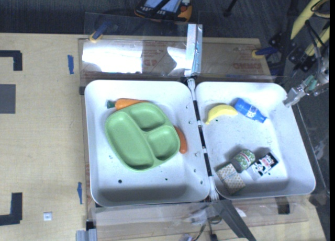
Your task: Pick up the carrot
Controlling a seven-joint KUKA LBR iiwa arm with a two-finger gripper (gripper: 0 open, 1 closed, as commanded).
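Note:
The carrot (130, 103) lies in the left bin (99, 172) at its far left, orange with a green top pointing left. Its lower side is tucked under the rim of a green divided plate (142, 135). A second orange piece (182, 141) pokes out from under the plate's right edge; I cannot tell whether it belongs to the same carrot. The gripper (299, 92) hangs at the far right corner of the right bin (293, 182), far from the carrot, with nothing visibly in it.
The right bin holds a banana (221, 112), a blue bottle (249, 109), a green can (244, 159), a black-and-white carton (265, 164) and a patterned box (231, 177). A ridge (200, 135) divides the two bins. Clear panels stand behind them.

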